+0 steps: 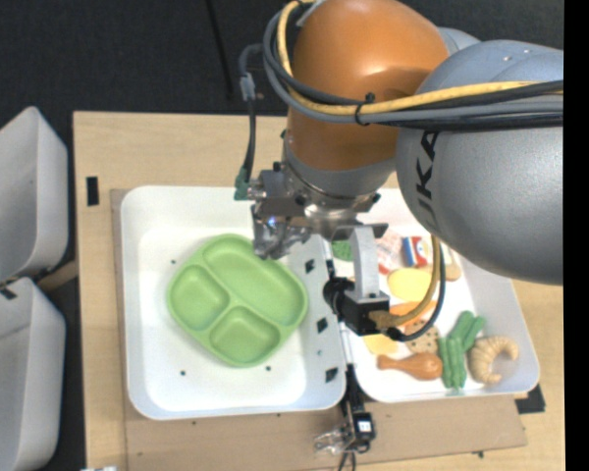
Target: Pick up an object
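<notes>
A light green divided plate (238,302) lies flat in the left white bin (142,361). My gripper (271,235) hangs over the plate's far right rim, close to the wall between the two bins. The big orange and grey arm above hides most of the gripper, and I see nothing held in it. The right bin (518,346) holds toy food: a tan croissant (493,354), green bean pods (458,346), a brown drumstick (412,365), a yellow round piece (409,284) and a red, white and blue packet (412,251).
The arm covers the far part of the right bin and the divider. Bare white floor surrounds the plate in the left bin. Two white bulky shapes (20,204) stand off the bench at the left edge.
</notes>
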Motion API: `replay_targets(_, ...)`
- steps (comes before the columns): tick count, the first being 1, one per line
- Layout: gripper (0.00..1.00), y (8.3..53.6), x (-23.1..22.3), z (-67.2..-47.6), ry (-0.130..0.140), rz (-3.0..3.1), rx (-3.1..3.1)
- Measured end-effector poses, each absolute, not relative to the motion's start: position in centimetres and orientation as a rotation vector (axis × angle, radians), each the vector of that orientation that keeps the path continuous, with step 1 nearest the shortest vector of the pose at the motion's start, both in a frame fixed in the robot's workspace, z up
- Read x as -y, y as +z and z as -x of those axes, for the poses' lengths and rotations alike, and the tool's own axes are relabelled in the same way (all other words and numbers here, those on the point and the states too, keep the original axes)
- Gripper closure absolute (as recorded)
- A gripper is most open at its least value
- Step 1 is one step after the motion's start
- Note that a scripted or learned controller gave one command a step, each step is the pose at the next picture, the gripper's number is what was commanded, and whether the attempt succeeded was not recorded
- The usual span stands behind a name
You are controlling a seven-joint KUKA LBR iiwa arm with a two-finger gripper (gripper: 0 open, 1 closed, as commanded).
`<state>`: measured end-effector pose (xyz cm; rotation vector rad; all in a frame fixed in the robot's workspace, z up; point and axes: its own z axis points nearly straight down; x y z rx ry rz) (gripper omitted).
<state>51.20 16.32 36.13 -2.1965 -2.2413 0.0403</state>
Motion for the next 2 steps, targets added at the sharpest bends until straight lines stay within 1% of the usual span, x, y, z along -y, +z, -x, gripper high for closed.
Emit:
replay_targets(1, 1.00, 36.8, -16.2, -51.3, 0.052, 2.187, 2.249)
replay_targets(2, 1.00, 21.4, -14.6, -48.6, 0.035, 2.217, 2.211)
